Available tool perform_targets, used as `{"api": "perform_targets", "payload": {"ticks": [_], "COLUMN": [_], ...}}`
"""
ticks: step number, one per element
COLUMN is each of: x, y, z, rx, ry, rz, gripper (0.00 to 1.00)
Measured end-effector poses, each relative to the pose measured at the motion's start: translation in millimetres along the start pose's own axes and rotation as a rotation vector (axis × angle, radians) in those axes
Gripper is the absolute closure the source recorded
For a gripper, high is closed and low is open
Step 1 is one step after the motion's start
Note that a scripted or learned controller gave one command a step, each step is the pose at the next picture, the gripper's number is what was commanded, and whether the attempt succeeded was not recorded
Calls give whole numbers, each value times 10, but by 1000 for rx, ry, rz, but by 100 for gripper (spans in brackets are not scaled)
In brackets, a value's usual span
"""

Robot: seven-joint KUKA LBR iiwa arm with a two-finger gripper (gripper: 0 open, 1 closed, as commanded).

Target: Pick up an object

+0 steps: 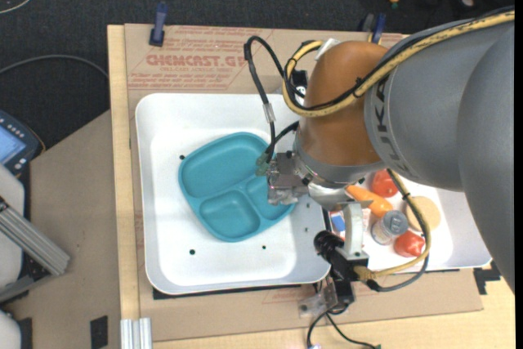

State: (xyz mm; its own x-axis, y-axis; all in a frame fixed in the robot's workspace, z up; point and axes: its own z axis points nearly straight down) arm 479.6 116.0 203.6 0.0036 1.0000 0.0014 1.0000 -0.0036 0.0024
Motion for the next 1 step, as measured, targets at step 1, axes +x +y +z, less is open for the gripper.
{"api": "perform_targets", "payload": {"ticks": [1], "x": [498], "y": [12], "z": [-1278], "rx": [-11], "ry": [6], "rz": [-10], "gripper": [100]}}
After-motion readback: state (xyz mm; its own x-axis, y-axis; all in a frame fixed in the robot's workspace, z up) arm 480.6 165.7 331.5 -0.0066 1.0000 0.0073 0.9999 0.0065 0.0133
